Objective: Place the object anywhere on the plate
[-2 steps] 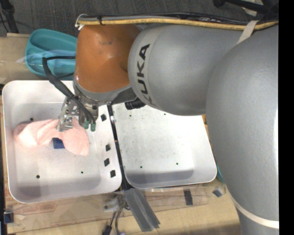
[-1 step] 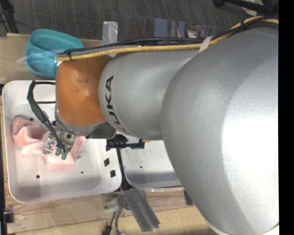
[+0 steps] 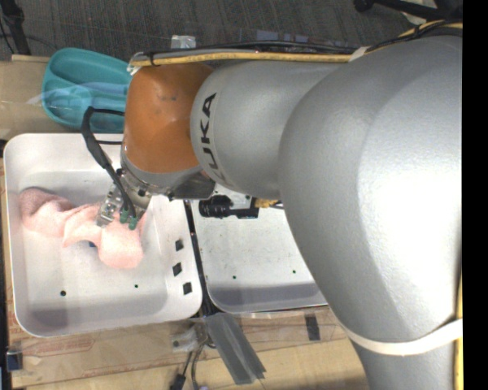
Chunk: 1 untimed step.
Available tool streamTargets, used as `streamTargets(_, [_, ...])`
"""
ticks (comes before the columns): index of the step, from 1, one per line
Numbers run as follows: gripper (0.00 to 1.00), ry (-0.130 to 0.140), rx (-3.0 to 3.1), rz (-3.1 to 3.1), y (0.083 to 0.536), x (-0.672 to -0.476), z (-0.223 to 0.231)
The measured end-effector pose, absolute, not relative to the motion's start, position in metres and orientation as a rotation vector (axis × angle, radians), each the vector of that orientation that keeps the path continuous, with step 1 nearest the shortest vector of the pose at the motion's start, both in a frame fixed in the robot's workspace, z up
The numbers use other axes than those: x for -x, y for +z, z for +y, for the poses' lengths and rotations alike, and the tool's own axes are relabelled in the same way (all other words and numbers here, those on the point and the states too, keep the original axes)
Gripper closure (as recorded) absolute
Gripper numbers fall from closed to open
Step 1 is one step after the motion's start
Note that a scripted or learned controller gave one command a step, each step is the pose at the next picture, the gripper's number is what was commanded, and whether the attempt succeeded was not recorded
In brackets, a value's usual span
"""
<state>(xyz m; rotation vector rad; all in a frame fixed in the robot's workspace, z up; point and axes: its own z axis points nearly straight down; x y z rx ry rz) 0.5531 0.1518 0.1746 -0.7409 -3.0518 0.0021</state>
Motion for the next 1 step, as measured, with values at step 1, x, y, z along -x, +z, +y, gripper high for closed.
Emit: streamTargets(1, [1.0, 0.0, 0.925, -3.004, 0.1924, -0.6275, 0.0886])
